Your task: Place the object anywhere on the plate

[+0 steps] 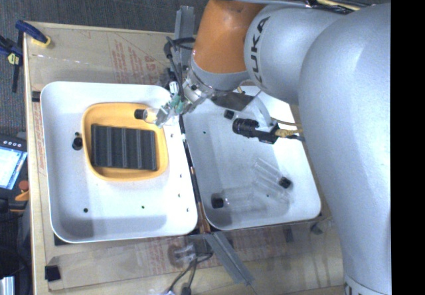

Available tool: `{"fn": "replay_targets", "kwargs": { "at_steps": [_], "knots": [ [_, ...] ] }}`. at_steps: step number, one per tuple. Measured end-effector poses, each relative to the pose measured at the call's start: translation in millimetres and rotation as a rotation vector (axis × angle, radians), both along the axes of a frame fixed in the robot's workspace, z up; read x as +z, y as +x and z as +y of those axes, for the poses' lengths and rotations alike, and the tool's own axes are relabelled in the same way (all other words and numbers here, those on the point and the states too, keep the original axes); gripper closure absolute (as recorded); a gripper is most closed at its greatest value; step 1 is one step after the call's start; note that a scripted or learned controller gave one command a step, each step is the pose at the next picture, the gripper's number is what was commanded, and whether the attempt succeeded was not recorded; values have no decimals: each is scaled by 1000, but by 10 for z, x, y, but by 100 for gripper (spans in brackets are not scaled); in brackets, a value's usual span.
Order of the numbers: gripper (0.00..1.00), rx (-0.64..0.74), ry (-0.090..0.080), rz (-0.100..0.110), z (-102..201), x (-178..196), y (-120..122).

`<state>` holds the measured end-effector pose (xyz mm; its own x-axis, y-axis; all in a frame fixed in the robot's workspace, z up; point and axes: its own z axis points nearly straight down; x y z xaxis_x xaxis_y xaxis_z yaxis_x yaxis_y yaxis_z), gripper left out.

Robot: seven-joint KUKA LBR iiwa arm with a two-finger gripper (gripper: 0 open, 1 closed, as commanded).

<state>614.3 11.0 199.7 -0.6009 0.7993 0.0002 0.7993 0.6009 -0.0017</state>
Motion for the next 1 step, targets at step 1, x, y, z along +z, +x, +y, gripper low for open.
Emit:
{"fn": "replay_targets", "kwargs": {
  "at_steps": [1],
  "knots": [
    [100, 194, 0, -1, 161, 265, 298]
  ]
}}
